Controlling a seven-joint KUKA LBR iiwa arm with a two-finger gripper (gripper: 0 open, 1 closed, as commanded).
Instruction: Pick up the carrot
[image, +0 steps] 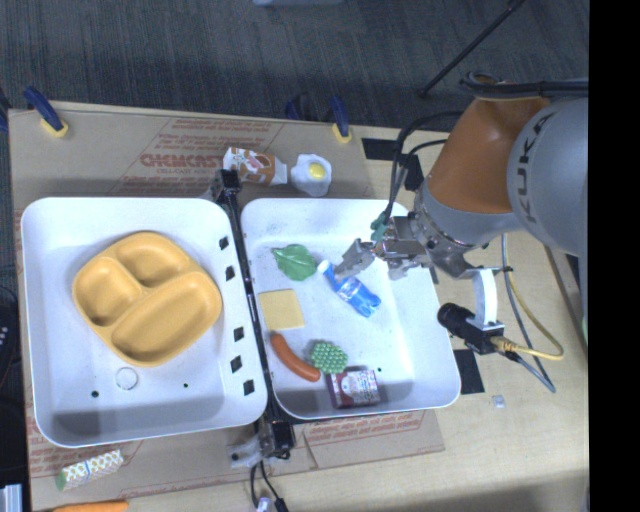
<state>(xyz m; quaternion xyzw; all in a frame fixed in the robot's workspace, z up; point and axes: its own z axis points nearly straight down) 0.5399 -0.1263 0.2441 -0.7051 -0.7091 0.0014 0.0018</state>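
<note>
The gripper (352, 264) hangs low over the right bin (425, 350) at frame centre-right, just above a blue packet (358, 294); whether its fingers are parted cannot be made out. The carrot (294, 357) lies in the bin's lower left, between a yellow slice (282, 308) and a green lump (327, 355).

table (520, 440): light wood top, bare patch at 4 to 5 o'clock; brown printed cardboard sheet (190, 145) laid over most of it, held by blue clamps (45, 110) at 10 and 12 o'clock; floor (250, 45) along the top edge is dark grey ribbed carpet, thin dark pole (470, 50) slanting across at 1 o'clock; lighting even, soft shadows
</note>
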